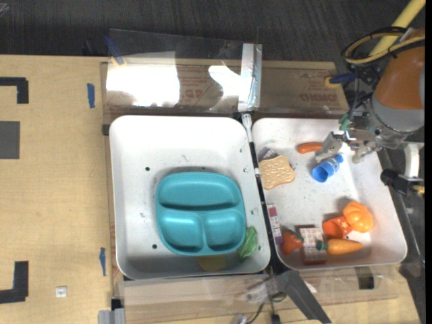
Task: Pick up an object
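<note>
My gripper [348,150] hangs over the upper part of the right bin [395,208], its fingers spread with nothing between them. A blue cylinder [326,169] lies just below and left of the left fingertip, and a small orange carrot-like piece [310,147] lies to the gripper's left. Near the bin's left wall rests a tan waffle cracker [276,171]. An orange fruit [358,216], a carrot [344,246], a small printed box [311,236] and a red-orange piece [290,243] crowd the near edge.
The left bin [128,181] holds a teal divided plate [200,211] with a green item [248,241] at its near right corner. A clear plastic sheet [182,79] stands behind the bins. A narrow packet [273,218] lies along the divider.
</note>
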